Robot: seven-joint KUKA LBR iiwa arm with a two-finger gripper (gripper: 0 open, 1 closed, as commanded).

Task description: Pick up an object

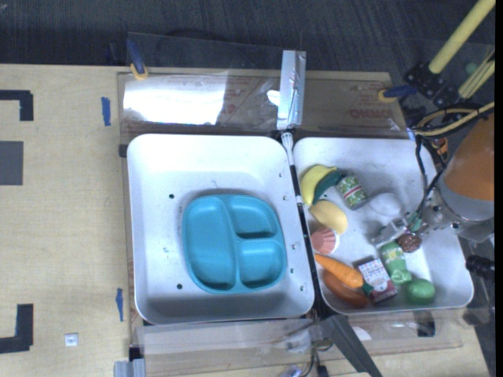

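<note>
Your gripper (402, 234) is hovering in the right bin (377, 151), its grip state unclear. The carton (393, 259) is sitting just beneath it.

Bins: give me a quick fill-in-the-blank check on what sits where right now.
1. The blue tray lies in the ____ bin.
2. The carrot lies in the ____ bin.
3. The divided tray has ____ compartments.
4. The banana is ____ in colour.

Missing words: left; right; three; yellow
</note>
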